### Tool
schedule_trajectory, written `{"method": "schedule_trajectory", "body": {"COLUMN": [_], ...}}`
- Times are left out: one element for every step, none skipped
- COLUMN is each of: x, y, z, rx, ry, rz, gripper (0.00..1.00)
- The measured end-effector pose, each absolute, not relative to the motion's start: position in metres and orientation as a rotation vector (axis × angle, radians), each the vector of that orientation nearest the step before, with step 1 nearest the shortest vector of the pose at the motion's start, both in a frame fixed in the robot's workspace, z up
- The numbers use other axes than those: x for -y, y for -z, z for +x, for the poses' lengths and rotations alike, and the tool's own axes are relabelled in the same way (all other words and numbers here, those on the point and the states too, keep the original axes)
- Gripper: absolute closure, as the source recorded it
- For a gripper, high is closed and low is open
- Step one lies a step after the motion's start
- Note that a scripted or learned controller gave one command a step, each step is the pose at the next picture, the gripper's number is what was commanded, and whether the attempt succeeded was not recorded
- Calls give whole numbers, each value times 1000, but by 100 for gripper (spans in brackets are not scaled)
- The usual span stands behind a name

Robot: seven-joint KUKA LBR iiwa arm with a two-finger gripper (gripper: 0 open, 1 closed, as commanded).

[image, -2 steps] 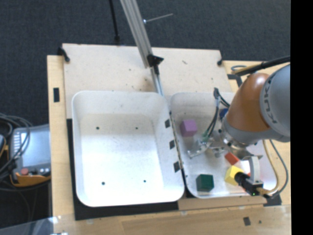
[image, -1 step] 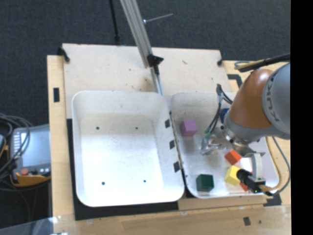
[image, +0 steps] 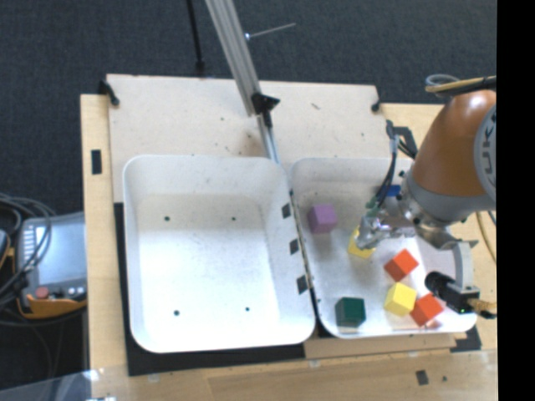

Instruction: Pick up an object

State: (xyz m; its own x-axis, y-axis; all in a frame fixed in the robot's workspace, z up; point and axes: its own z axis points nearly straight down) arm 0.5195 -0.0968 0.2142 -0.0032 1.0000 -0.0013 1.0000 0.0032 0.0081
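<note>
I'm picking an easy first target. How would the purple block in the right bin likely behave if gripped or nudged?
The purple block looks like a small, flat-faced cube, so it should probably slide rather than roll when nudged. Its crisp edges suggest something stiff, likely offering parallel faces to grip. It sits apart from the other blocks and near the right bin's left wall, so a push that way might trap it there.

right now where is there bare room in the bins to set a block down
The left white bin has an open floor from wall to wall. In the right white bin there is a bare strip along the far wall, above the purple cube. Its near right corner is crowded: orange cube, yellow cube, red-orange cube, dark green cube, and the claw over a yellow block.
</note>
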Motion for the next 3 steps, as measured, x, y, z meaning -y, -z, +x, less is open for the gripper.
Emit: {"method": "schedule_trajectory", "body": {"x": [98,49,-1], "y": [-203,-220,-217], "z": [520,522,519], "rx": [-2221,-2228,-2231], "ry": [4,-6,-2], "rz": [2223,2212,2214], "gripper": [100,100,100]}}
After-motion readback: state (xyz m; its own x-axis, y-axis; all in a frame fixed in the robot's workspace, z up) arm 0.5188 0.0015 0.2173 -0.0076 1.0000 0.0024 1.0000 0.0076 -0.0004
